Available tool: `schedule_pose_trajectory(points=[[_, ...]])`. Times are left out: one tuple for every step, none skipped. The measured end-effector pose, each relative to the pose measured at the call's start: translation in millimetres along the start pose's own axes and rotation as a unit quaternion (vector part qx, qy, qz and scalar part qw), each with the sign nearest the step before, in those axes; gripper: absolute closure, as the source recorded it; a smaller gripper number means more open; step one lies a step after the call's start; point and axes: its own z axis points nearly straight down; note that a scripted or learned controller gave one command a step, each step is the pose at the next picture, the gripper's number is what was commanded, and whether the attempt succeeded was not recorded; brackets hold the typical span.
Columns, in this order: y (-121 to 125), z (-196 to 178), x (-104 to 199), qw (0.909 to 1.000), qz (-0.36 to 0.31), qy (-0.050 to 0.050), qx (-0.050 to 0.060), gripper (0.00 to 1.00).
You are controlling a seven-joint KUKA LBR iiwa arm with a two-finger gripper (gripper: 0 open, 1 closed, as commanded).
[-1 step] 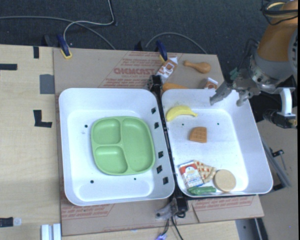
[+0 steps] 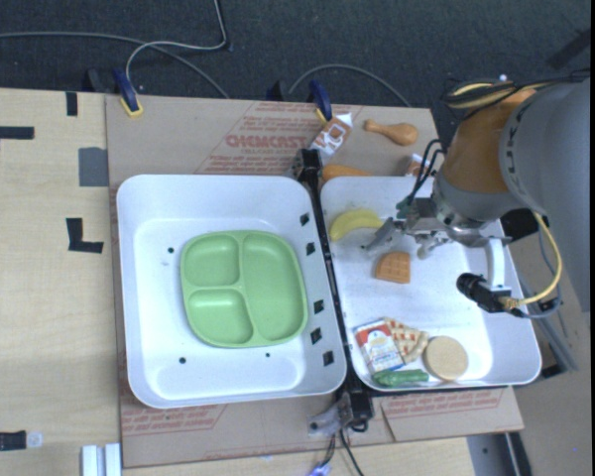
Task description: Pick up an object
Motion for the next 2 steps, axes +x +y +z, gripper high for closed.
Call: schedule_pose_trajectory(points=[[-12.3, 30.2, 11.4, 1.0, 0.001, -0.002, -0.004, 0.0], [-12.0, 20.8, 11.4, 1.0, 0.0, -0.002, -0.004, 1.0]])
